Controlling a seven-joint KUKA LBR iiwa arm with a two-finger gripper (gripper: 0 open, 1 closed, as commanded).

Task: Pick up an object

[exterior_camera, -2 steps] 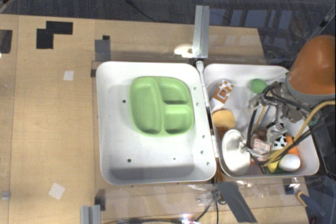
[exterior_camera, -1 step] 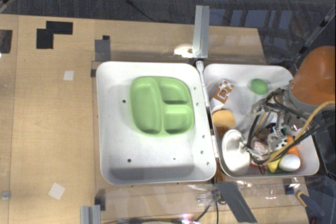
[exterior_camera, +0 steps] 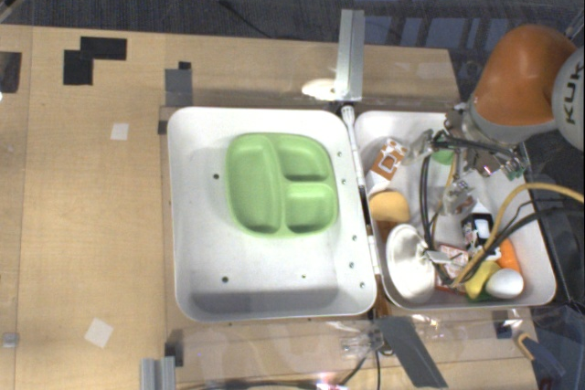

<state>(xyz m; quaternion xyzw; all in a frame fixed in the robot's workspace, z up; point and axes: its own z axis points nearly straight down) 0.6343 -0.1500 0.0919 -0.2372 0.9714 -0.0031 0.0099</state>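
Note:
The arm, with its orange band (exterior_camera: 519,78), reaches down into the right bin (exterior_camera: 546,292). The gripper (exterior_camera: 457,195) hangs low over the middle of that bin, among cables, above a clutter of small objects. Around it lie an orange-and-white carton (exterior_camera: 388,160), a yellow-orange round fruit (exterior_camera: 389,207), a white cup (exterior_camera: 407,258), a white egg (exterior_camera: 505,283), a yellow piece (exterior_camera: 477,280), an orange piece (exterior_camera: 508,253) and a green item (exterior_camera: 442,157) partly hidden by the wrist. Nothing is clearly seen between the fingers.
The left bin (exterior_camera: 196,288) holds a green divided plate (exterior_camera: 279,183) near its middle. A metal post (exterior_camera: 351,55) stands behind the seam between the bins. Wooden bench (exterior_camera: 82,224) extends to the left. Cables loop over the right bin's right side.

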